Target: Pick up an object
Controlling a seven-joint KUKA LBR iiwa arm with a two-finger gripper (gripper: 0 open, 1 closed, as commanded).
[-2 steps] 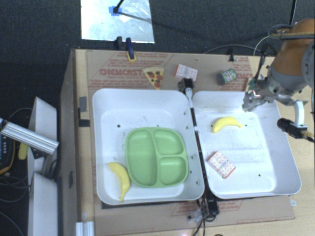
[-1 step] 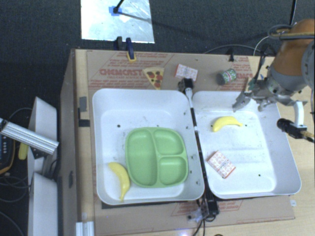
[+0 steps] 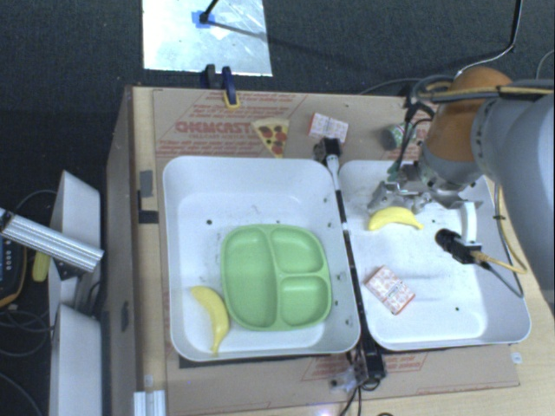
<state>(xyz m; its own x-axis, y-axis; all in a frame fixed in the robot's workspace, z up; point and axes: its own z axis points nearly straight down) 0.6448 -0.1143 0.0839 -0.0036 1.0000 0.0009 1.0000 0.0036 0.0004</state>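
Since the banana (image 3: 395,220) lies at the far left of the right bin (image 3: 451,312), just beside the gripper (image 3: 401,199), the arm (image 3: 512,137), bent down over it from the right, should lower straight and close across its thin middle, though I cannot tell how wide the grip is now.

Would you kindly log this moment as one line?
gripper at banana | right bin | grasp: unconfirmed | packet lies apart
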